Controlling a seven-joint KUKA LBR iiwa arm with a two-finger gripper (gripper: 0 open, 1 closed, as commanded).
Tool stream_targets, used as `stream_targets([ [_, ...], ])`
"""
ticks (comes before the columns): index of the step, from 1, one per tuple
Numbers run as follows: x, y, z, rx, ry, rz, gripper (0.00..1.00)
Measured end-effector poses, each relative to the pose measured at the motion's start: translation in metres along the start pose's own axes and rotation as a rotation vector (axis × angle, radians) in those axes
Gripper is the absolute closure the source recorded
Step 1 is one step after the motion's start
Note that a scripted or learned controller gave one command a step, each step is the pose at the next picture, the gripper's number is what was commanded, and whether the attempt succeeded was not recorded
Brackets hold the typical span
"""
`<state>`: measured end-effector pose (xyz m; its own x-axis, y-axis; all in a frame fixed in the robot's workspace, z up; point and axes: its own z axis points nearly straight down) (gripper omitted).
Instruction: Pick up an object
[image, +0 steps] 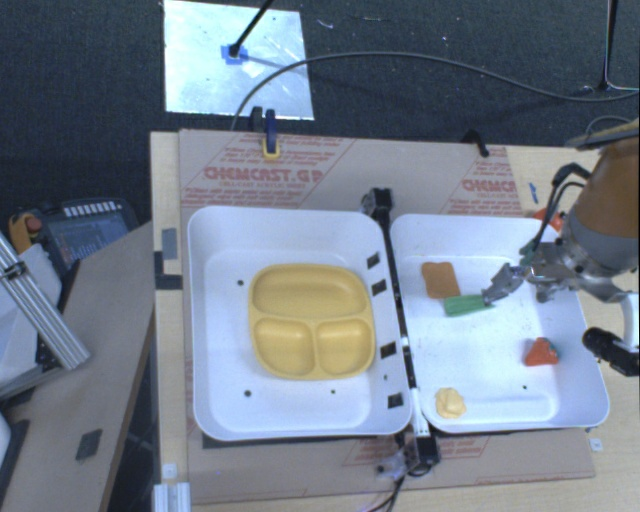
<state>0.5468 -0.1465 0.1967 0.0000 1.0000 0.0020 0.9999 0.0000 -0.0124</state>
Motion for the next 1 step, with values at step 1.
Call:
stream_targets([
  [1, 0.0005, 0.0029, -0.0076, -0.013, -0.002, -0.003, 0.00],
])
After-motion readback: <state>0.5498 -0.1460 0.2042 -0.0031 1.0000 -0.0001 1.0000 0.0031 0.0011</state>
